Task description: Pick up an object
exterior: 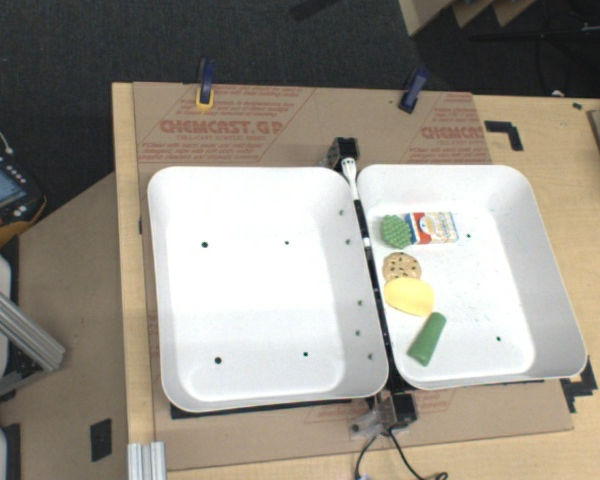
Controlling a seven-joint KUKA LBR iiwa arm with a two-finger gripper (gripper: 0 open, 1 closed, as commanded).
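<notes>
Green cylinder (427,337) in right bin (540,268)

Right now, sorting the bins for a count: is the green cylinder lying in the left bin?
No, the green cylinder lies in the right bin, below the yellow piece.

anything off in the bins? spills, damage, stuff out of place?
Nothing stands out. The carton, green ball, cookie, yellow piece and green cylinder cluster at the right bin's left side, all inside it.
</notes>
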